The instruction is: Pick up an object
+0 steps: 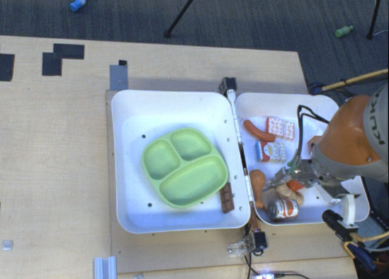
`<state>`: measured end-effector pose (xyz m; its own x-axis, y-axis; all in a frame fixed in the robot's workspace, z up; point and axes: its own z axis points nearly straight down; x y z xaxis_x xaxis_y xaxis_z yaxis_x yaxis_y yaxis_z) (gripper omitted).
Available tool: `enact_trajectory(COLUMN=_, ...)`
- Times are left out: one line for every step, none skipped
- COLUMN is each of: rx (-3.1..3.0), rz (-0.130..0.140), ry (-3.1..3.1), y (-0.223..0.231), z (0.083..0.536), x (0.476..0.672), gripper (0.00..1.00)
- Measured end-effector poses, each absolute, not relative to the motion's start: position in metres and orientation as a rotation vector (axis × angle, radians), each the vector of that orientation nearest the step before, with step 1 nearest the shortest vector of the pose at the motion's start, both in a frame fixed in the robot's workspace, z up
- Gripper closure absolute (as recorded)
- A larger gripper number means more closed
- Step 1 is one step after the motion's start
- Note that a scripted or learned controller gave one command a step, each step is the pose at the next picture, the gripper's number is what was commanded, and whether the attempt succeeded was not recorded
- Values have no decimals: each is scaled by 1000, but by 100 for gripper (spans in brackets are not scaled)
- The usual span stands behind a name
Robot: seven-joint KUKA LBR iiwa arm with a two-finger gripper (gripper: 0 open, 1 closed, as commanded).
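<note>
**Operator:** Report the pincer first. What is its condition?

**Manual:** You will find the two-finger gripper low in the right-hand shallow white bin, below the grey arm with the orange band. Its metal parts sit among the clutter. From this slanted overhead view you cannot tell how the pincer is set, and nothing can be confirmed as pinched.

**Operator:** What lies around it?

**Manual:** Working outward, you have a small orange-red piece right at the tip and a short metal can with a dark label just below it, near the bin's front wall. Just beside, to the left, lies a brown elongated piece, possibly toy food. Farther up you see a small blue-and-white carton, a red sausage-shaped toy and a white packet with a red pattern.

**Operator:** How far along is the pick?

**Manual:** Treat it as not yet done. Every object rests in the bin; none is lifted. The likely target is the can or the orange-red piece. Closing, lifting and verifying remain.

**Operator:** Any readable labels?

**Manual:** None. Print on the carton, packet and can is too small to read.

**Operator:** And the other bin?

**Manual:** The left-hand white bin holds a green three-compartment plastic plate with a brown bar touching its right edge.
</note>
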<state>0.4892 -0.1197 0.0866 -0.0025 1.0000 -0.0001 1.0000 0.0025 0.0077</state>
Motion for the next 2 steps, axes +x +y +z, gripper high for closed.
enact_trajectory(rx=2209, rz=16, ry=2218, y=-119, z=98, x=492, gripper=100)
enact_trajectory(rx=2214, rz=5, ry=2225, y=-53, z=185, x=504, gripper=100)
